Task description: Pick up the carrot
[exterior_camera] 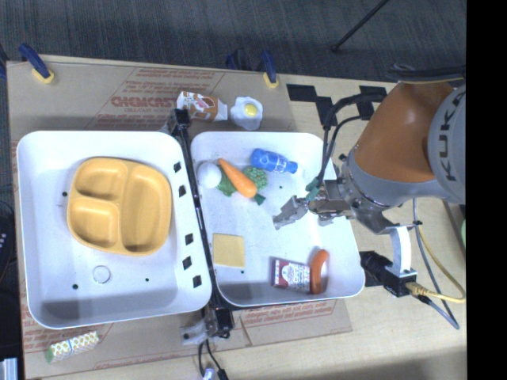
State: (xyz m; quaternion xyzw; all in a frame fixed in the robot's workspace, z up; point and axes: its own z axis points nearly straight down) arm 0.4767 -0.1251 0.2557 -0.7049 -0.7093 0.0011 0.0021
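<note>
**End effector over right bin, carrot lying free to its left**

I see the end effector (287,212) hanging over the middle of the right bin (337,291), reaching in from the right on the grey arm (404,161) with its orange band. Its metal fingers point left and look slightly parted, with nothing between them; I read it as open and empty.

The carrot (238,178) lies up and to the left of the fingers, well apart from them, in the far-left part of the same bin. It is a smooth orange taper lying at a slant, with a green leafy piece (257,180) pressed against it. A white egg (209,176) touches its far-left end, and a blue bottle (273,162) lies just beyond it, toward the far wall.

Nearer to me in that bin, a flat yellow cheese slice (229,250) lies by the left wall, and a red packet (291,275) sits beside a sausage (318,270) at the near wall. Bare white floor lies between the fingers and the carrot.

The left bin (36,212) holds a glossy yellow divided tray (120,205). Both bins sit on the cardboard-covered table (119,93).
</note>
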